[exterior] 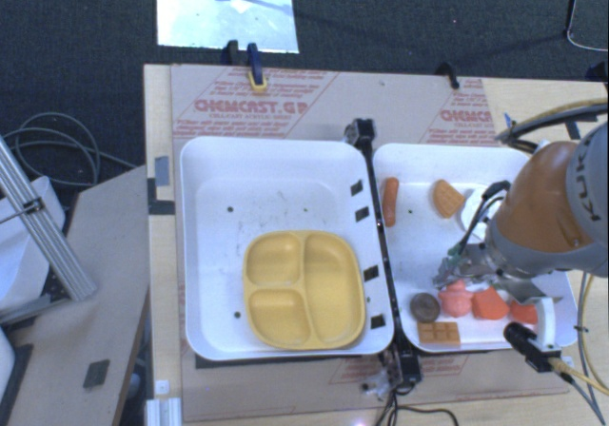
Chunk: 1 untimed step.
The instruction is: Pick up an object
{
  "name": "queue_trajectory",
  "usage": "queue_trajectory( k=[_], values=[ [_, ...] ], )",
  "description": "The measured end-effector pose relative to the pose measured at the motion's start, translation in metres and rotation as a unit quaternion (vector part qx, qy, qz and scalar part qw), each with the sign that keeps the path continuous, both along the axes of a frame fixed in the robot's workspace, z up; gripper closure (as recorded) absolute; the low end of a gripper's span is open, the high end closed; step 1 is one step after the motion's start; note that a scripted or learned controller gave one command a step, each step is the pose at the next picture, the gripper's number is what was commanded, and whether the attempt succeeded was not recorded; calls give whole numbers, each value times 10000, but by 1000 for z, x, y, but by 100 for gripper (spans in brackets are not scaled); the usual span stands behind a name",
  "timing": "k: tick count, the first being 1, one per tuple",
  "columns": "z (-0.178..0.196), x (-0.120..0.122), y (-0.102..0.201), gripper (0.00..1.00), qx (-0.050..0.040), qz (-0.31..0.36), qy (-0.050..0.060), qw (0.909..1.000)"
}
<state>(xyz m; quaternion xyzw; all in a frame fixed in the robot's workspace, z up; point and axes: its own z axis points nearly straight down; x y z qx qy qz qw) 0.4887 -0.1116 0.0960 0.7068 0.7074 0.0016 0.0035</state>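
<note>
The desk (314, 91) carries two shallow white bins side by side. The left bin (219, 167) holds a yellow divided tray (304, 289). The right bin (409, 186) holds small toy foods, and the arm (552, 215) reaches low over its near right part. The gripper (463, 269) sits just above a pink round piece (456, 300), with an orange-red piece (490, 304) just beside it; whether its fingers are parted or closed cannot be told from this view, and nothing is seen held between them.

The pink piece looks the likeliest target. It seems light, stiff and smooth, so it may slip or roll; a hold across its middle would suit it best. Crowding is the trouble: a brown round piece (425, 304) and a tan waffle block (439, 333) lie near it, close to the bin's front wall. An orange sausage (390, 201) and an orange wedge (447, 198) lie well apart, farther back.
</note>
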Motion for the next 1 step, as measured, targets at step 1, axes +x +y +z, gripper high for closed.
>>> queue_trajectory(
  k=[1],
  values=[
    [94, 70, 63, 100, 20, 60, -42, 10000]
  ],
)
